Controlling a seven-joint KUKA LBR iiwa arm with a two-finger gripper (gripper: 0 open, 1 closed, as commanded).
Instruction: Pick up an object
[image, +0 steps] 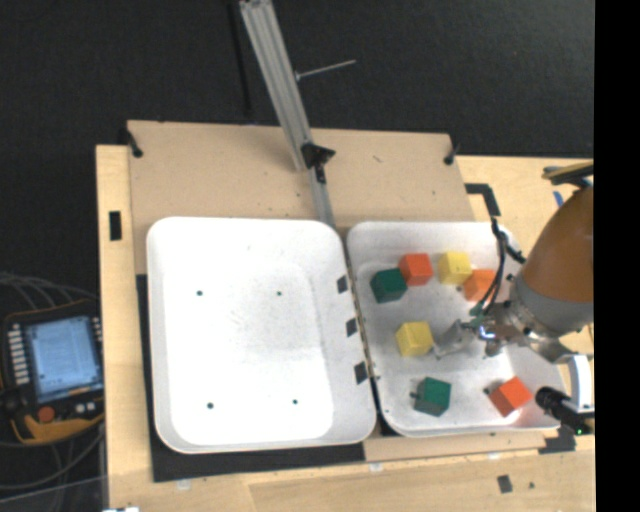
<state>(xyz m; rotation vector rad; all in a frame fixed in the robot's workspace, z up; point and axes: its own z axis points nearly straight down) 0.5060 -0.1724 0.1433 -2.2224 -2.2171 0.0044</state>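
Observation:
The right bin (400, 425) holds several small blocks. A green block (388, 285), an orange block (416, 268) and a yellow block (454, 266) lie along its far side. Another orange block (479, 285) is partly covered by the arm. A yellow block (413, 338) sits mid-bin, a second green block (432, 396) lies near the front, and a further orange block (509, 396) is at the front right. My gripper (468, 338) hangs low over the bin floor, just right of the mid-bin yellow block. Nothing can be seen held in it.
The left bin (170, 240) lies beside the right one, and black clips (352, 326) join them along the shared wall. A slanted metal post (285, 90) rises behind the bins. A teach pendant (55, 360) sits off the bench at left.

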